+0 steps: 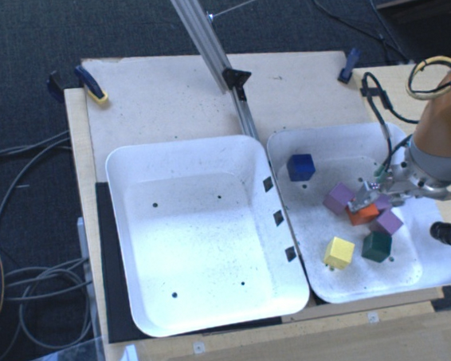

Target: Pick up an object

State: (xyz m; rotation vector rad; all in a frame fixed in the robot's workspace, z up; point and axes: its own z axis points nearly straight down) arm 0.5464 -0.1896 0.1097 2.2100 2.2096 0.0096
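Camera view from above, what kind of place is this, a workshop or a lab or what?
Probably a robotics lab test bench: two white bins clamped on a board, small coloured blocks such as the blue cube, a robot arm's hand, and loose cables on dark carpet.

The two shallow white plastic bins, the left bin (198,226) and the right bin (332,281), look smooth with a faint sheen (dark speckles mark their floors). The pale wooden table (161,102) looks matt and slightly scuffed. The slanted grey metal pole (202,30) shines dully. The small blue cube (301,167) and yellow cube (339,253) look matt.
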